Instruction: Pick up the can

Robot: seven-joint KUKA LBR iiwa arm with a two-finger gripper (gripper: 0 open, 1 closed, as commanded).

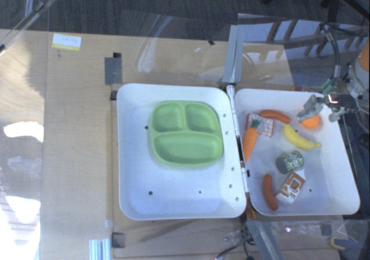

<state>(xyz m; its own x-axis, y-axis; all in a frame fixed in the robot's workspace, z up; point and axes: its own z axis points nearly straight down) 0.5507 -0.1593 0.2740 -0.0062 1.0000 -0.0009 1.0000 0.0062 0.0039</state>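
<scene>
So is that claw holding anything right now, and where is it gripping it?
Nothing is held. The claw hangs over the right bin's far corner, above an orange. The can lies untouched among the toy food.

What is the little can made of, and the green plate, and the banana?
The can looks like metal: a dull grey round end, with a green label around it. The green plate looks like matte moulded plastic, one even colour with smooth rounded compartments. The banana seems to be toy plastic, a uniform bright yellow, though a real one can't be ruled out.

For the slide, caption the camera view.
Gripper hovers at the right bin's far edge; the can lies untouched among toy food.
</scene>
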